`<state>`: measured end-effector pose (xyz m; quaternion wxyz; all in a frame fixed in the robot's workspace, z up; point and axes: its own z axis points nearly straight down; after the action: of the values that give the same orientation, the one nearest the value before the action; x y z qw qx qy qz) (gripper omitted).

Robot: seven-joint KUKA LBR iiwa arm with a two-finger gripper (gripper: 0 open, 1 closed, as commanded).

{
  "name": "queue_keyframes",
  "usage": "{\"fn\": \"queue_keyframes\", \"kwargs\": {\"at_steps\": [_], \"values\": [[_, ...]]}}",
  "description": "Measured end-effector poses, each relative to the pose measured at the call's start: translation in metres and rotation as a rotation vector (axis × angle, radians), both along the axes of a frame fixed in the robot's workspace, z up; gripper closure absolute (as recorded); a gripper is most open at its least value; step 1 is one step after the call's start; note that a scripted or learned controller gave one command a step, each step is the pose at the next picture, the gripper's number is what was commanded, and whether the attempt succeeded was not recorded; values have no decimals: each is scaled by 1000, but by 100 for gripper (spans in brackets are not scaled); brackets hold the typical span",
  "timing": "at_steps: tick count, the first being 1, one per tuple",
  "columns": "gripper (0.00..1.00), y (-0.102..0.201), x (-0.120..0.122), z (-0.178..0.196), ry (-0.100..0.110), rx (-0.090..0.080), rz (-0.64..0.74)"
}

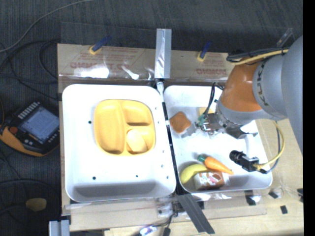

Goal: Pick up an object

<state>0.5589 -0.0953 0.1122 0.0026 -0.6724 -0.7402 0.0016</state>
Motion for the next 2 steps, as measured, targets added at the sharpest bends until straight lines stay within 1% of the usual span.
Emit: {"fn": "queue_keyframes", "kwargs": {"at_steps": [1,2], "values": [[0,-8,-59,-22,-15,-4,187],[0,-21,-68,-23,-22,0,-56]]}}
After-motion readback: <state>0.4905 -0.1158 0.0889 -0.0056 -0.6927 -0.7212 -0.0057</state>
